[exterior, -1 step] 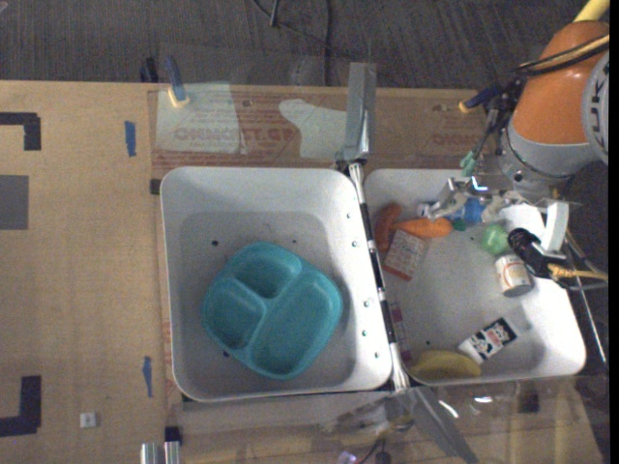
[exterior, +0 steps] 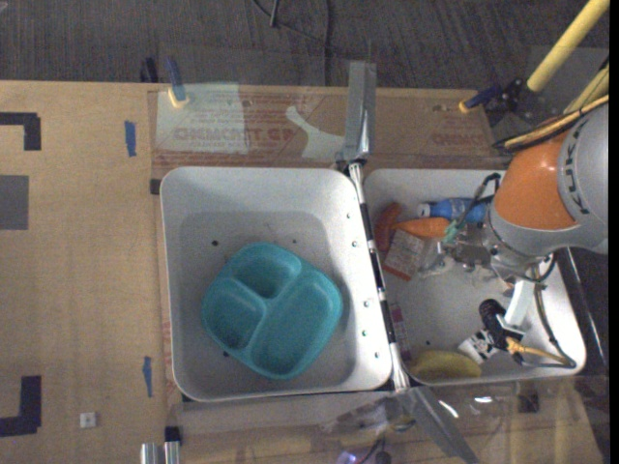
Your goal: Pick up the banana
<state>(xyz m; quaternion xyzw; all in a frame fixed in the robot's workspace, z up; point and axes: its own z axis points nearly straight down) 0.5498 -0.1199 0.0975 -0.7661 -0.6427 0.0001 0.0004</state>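
Observation:
The banana (exterior: 445,363) is yellow and lies flat against the front wall of the right bin (exterior: 556,361), near that bin's front left corner. My gripper (exterior: 457,254) hangs over the middle of the right bin, well behind the banana and apart from it. It sits beside a red and white packet (exterior: 404,255) and just below an orange item (exterior: 424,228). The grey wrist with its orange band (exterior: 537,196) hides the bin's back right part.
A blue and white object (exterior: 448,207) lies at the back of the right bin, partly under the arm. The left bin (exterior: 193,201) holds a teal divided plate (exterior: 273,308). A metal divider (exterior: 372,278) separates the two bins.

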